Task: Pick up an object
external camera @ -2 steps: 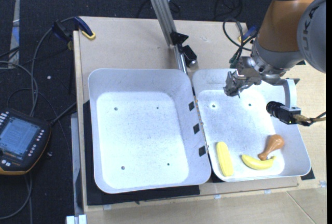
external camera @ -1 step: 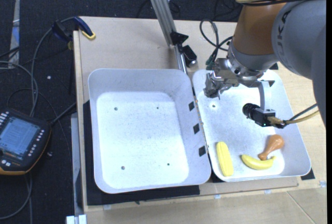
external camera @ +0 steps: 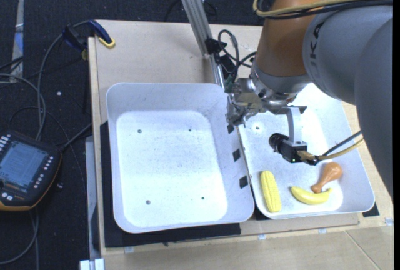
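Camera view shows the hand [external camera: 245,114] low at the far left corner of the right bin [external camera: 350,200]; its opening I cannot tell. Nothing looks lifted: corn cob [external camera: 270,191], banana [external camera: 309,195] and drumstick [external camera: 327,176] lie along the near edge, so picking remains

We see our grey arm [external camera: 356,44] reaching in from the right, its orange band [external camera: 284,31] bent above the wrist. Our gripper [external camera: 240,114] points downward and hangs low.
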### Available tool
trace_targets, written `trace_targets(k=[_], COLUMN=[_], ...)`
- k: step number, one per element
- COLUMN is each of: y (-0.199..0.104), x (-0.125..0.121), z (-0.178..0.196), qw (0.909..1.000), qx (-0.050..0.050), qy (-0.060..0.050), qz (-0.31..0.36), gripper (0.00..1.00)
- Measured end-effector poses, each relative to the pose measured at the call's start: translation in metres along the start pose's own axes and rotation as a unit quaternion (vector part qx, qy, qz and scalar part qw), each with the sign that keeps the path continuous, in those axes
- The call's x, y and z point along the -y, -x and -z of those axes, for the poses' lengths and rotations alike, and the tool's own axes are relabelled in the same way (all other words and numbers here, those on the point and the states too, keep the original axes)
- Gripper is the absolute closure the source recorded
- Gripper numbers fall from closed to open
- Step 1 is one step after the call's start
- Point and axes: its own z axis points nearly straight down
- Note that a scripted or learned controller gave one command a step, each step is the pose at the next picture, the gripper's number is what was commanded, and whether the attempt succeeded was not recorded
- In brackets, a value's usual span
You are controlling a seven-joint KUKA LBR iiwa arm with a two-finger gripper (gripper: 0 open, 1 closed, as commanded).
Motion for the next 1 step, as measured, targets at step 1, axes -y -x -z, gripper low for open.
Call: trace_targets(k=[1], y=[-0.0504], x=[-0.0005], z=[-0.0069], qw=[1.0000], qx=[0.000], qy=[0.000], qz=[0.000], gripper=[1.00])
